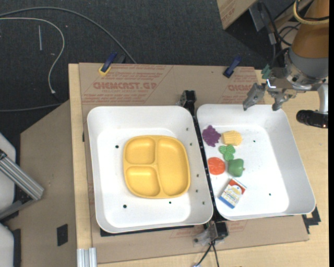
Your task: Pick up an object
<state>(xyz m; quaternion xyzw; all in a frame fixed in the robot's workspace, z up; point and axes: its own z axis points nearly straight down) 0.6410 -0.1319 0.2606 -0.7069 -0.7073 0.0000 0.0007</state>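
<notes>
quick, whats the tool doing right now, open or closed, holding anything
Tool: open, fingers spread, nothing between them, above the far edge of the right bin.

This looks like a robot lab or test room, not a home. Two white bins (104,156) sit side by side on a sheet of brown board (156,78) held down with blue clips (108,63), and loose cables (52,57) lie on a dark carpet floor (156,31). A big grey and orange robot arm (308,47) reaches in from the right, a cardboard box (235,13) stands at the back, and a metal frame bar (18,177) shows at the left.
</notes>
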